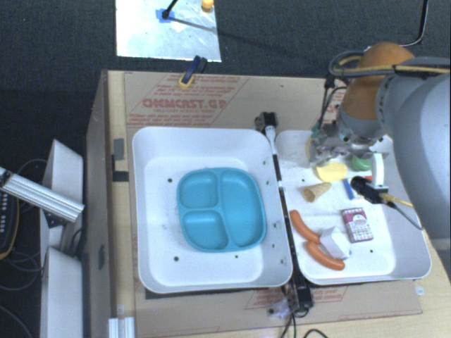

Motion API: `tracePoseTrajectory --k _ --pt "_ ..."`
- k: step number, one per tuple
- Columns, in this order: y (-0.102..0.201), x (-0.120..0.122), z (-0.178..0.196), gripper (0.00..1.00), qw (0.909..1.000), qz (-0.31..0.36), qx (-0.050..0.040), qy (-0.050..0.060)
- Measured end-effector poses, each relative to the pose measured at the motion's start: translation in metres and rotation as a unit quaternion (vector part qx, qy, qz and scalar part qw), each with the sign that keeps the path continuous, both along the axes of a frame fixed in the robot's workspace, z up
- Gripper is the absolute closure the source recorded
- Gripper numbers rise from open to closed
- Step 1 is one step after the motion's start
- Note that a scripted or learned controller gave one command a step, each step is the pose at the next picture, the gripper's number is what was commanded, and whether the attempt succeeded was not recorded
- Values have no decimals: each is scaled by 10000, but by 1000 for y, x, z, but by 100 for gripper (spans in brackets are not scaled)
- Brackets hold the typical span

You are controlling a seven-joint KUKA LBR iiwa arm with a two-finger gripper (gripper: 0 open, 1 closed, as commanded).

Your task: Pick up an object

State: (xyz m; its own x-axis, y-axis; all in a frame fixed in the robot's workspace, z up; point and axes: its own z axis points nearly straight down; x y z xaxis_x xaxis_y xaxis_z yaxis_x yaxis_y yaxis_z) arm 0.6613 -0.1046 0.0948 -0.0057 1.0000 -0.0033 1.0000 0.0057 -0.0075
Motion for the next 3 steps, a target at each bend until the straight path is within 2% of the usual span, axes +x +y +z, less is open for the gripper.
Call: tracePoseTrajectory --k 1,2,3 --pt "0 0 0 0 10000 3 -1 -3" --pt "-8 -7 -10 0 10000 -18 9 -50" --pt "-8 -6 2 100 10000 1 5 -61"
